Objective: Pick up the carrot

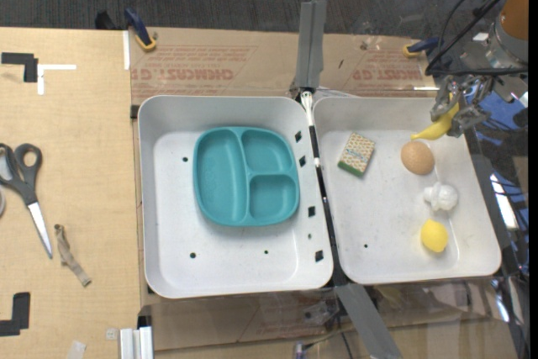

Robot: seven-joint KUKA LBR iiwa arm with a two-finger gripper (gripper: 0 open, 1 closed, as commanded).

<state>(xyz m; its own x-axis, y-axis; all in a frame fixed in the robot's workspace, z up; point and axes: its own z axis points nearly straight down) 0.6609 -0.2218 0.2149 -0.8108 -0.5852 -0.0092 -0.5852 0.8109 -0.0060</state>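
Beside gripper [455, 110], banana [434, 130] (curved, yellow)

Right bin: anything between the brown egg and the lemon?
Yes. In the camera view a small white lumpy thing lies between the egg and the lemon.

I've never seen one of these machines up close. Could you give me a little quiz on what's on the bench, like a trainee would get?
1. True or false: the teal plate lies in the left bin.
2. Where is the curved yellow piece? A: right by the tool. B: on the teal plate. C: in the left bin.
3. Fill in: the teal plate is divided into ___ compartments.

Key: 1 true; 2 A; 3 three.
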